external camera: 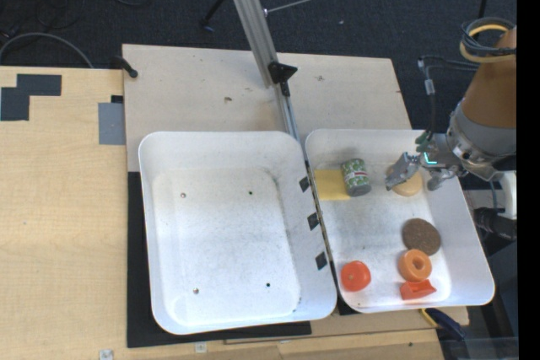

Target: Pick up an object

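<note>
My gripper (420,174) hangs over the upper right part of the right bin (472,261), open, with its fingers spread to either side. A pale cream round object (409,188) lies in the bin just below and between the fingers; whether they touch it I cannot tell. Left of it a green-labelled can (355,177) lies on its side against a yellow sponge (329,185). Nearer the front lie a brown disc (420,236), an orange ring (415,264), a small red piece (418,291) and a red-orange ball (355,276).
The left bin (160,181) stands beside the right one, joined by black clips (313,220). A slanted aluminium rail (253,21) rises behind the bins. The arm's orange wrist band (494,93) is at the right edge.
</note>
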You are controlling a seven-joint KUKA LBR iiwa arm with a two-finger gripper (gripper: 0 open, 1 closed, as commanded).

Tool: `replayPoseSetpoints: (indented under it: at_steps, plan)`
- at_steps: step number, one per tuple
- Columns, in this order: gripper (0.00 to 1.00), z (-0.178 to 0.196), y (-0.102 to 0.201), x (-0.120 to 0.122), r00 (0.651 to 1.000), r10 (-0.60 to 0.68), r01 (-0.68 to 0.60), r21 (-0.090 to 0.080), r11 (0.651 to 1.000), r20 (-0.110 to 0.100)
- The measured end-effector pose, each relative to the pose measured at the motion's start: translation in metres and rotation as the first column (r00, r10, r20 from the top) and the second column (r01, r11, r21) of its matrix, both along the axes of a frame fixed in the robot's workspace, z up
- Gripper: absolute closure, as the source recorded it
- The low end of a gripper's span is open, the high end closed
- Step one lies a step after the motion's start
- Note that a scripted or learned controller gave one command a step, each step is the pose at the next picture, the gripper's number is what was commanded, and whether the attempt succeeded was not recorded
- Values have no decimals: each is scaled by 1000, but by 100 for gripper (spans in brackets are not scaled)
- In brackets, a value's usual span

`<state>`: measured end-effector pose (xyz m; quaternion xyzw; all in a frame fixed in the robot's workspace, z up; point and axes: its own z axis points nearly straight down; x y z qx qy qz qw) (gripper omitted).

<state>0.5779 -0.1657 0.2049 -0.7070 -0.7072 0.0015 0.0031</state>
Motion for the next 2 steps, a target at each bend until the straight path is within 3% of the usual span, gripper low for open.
replayPoseSetpoints:
  at_steps: [1,2]
  plan:
    - [0,2,0,1,1000,-1,1,-1,1000,4]
    - [0,-49,7,-3,1000,0,0,0,1000,-2]
